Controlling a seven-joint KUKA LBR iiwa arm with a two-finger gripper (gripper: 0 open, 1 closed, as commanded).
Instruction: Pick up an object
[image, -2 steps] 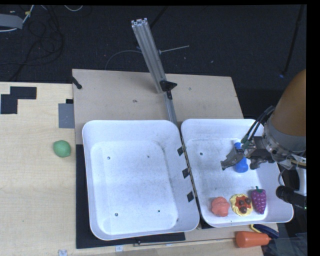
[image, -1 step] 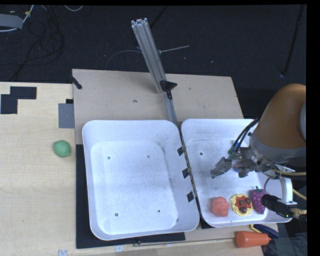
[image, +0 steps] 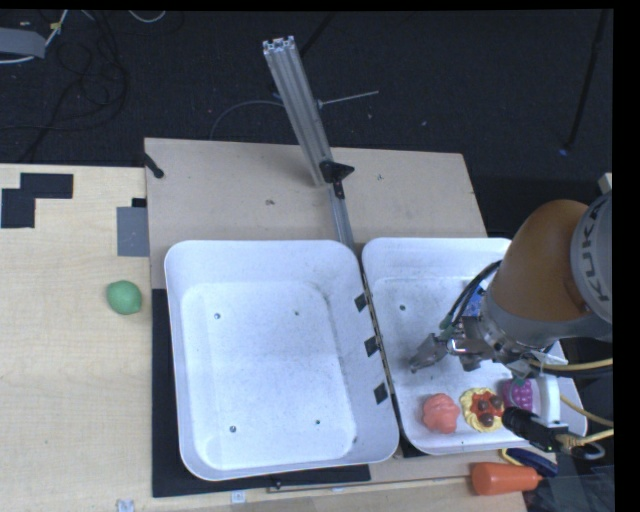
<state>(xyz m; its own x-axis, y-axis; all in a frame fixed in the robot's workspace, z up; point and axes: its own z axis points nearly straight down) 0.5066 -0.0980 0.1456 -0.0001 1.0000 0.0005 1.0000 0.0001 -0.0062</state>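
Observation:
In the camera view the right bin holds a pinkish-red lump, a yellow and red toy and a magenta piece near its front edge. My gripper hangs over the middle of this bin, above and slightly left of the lump. Its dark fingers point left and nothing shows between them. The orange-banded wrist covers the bin's right part.
The left bin lies beside the right one. A green ball rests on the bench far left. An orange object lies in front of the right bin. A slanted metal bar stands behind the bins.

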